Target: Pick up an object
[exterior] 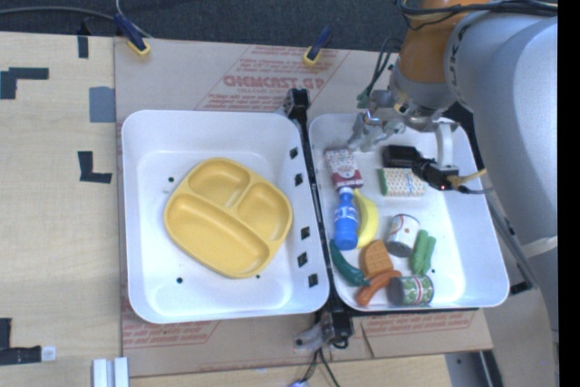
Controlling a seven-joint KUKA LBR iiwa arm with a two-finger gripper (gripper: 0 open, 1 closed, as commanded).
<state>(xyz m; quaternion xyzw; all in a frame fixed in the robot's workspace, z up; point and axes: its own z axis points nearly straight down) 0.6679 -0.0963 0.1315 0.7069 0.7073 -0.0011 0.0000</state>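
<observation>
A yellow divided plate (228, 215) fills the left bin (145, 195). Right of it, a blue bottle (345, 217) lies lengthwise, cap pointing away, banana (367, 219) touching. Farther right, the pincer (370, 130) hovers; its opening cannot be told.

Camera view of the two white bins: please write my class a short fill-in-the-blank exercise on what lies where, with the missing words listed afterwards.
1. The yellow divided plate lies in the ____ bin.
2. The blue bottle lies right beside a yellow ____.
3. The gripper hangs over the far end of the ____ bin.
4. Two yellow clamps grip the bench's ____ edge.

Missing words: left; banana; right; far
</observation>
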